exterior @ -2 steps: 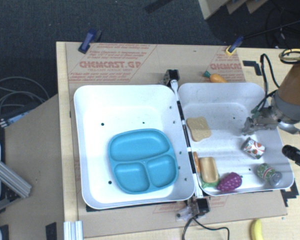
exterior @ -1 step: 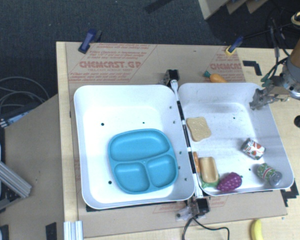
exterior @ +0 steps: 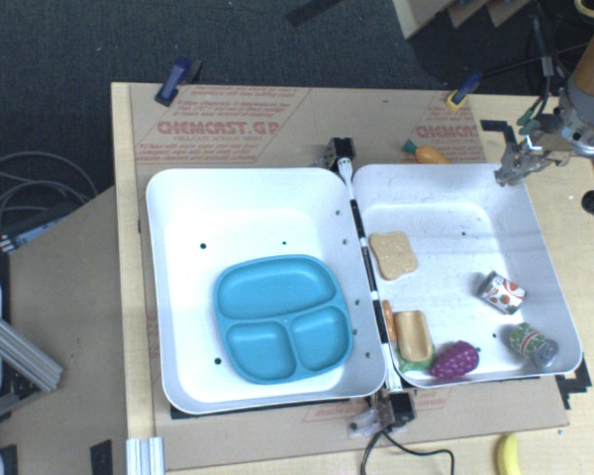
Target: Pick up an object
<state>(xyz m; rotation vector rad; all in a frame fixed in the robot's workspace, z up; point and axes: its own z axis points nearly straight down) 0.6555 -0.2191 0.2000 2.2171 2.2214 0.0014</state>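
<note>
Gripper hovered over far right corner of right bin, finger state impossible to tell, nothing visibly held. Candidate objects clustered near end: bread slice, grapes, can. Probably pre-descent staging.

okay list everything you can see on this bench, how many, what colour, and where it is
bins: 2, white, side by side on the bench
divided plate: 1, light blue, left bin
bread slice: 1, tan, right bin near the divider
bread roll: 1, tan, right bin, front left
grapes: 1 bunch, purple, right bin front edge
small carton: 1, white and red, right bin
can: 1, green, right bin front corner
carrot: 1, orange, behind the right bin
banana: 1, yellow, bench front edge
clamps: 2, blue, board's back edge
claw: 1, grey, above the right bin's back corner
</note>
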